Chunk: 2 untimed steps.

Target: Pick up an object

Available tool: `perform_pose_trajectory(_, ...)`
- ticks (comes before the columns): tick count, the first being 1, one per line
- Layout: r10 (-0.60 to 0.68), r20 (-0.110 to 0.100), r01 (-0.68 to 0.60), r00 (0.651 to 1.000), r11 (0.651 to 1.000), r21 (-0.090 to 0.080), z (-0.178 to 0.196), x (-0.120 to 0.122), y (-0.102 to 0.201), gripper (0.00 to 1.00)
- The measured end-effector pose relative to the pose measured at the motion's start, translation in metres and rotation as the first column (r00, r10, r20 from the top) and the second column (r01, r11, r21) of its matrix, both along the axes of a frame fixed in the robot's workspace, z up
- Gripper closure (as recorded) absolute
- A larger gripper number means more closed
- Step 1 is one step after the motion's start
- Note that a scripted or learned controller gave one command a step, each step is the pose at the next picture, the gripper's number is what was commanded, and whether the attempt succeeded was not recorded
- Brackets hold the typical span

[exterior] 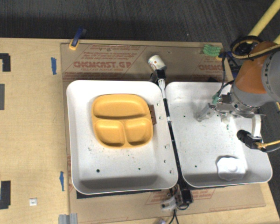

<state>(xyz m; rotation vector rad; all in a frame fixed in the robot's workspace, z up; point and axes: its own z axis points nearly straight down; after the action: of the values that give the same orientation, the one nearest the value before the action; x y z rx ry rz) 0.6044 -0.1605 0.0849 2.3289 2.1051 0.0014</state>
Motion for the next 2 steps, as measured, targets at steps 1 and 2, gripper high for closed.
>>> perform_pose_trajectory(1,0.306,0.001,-0.306,0.952,0.952,-0.001,0.000,0.012,0.015,0.00)
perform_pose_trajectory(2,0.134,-0.003,-0.134,0.991,0.991,0.002,0.000,-0.072,0.019,0.00)
